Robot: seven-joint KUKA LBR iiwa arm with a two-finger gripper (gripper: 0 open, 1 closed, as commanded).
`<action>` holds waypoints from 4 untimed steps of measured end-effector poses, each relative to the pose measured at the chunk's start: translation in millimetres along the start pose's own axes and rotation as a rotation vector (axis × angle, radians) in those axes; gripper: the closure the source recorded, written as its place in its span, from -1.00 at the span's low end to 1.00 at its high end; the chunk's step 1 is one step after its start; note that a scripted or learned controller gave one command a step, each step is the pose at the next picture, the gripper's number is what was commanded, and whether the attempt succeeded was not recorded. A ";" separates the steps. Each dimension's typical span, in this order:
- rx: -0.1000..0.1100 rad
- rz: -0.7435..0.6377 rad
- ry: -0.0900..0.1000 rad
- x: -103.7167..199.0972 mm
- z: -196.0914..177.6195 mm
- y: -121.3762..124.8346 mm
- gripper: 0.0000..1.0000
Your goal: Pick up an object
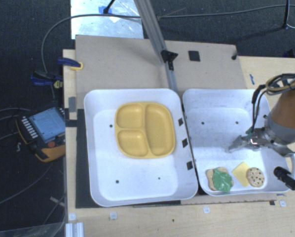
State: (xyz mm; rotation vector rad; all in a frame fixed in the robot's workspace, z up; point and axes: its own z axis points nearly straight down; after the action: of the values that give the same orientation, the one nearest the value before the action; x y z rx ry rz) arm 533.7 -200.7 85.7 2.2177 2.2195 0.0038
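White plastic forms the two shallow bins that sit side by side on the desk, the left bin (pixel 95 181) and the right bin (pixel 211 107), their inner walls touching along a seam with black clips. A yellow plastic plate with three compartments (pixel 145 129) lies flat in the upper middle of the left bin, well apart from that bin's near edge.

Three small items lie in a row along the near edge of the right bin. At the left of the row is a green leafy toy food piece on a tan base (pixel 220 179); just beside it is a pale yellow wedge-shaped slice resembling cheese (pixel 240 172); at the right, touching or nearly touching the wedge, is a round tan cookie with dark spots (pixel 255 177).

The grey arm with its orange band (pixel 287 113) enters over the right edge of the right bin. Its end effector (pixel 239 144) reaches leftward, low over the bin floor near the middle of the bin, above the row of items and apart from all three. Whether its fingers are apart or together cannot be told at this angle, and no item shows between them.

A grey metal pole (pixel 152 28) slants over the far edge of the desk. A blue-screened handheld unit (pixel 44 127) lies on the dark floor beyond the desk's left edge.
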 end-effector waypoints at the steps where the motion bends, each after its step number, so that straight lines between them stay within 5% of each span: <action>1: -0.010 0.000 -0.005 -1.4 -14.3 2.6 1.00; 4: -0.003 -0.006 -0.002 3.6 -179.5 21.8 1.00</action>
State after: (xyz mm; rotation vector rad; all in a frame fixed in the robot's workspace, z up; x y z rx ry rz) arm 554.7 -197.0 265.3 2.2086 2.2238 0.0056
